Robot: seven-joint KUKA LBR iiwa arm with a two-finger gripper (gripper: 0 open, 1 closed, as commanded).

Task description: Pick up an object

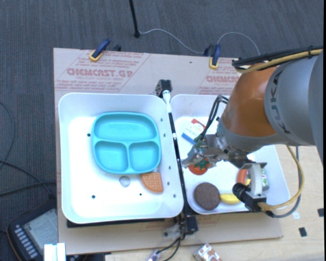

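Over the right bin the gripper hangs just above a tomato; I can't tell how its claw stands. Being round, that tomato could roll aside, and the cookie and banana crowd close

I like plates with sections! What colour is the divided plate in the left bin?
The divided plate is light blue, plain, seen clearly in the camera view.
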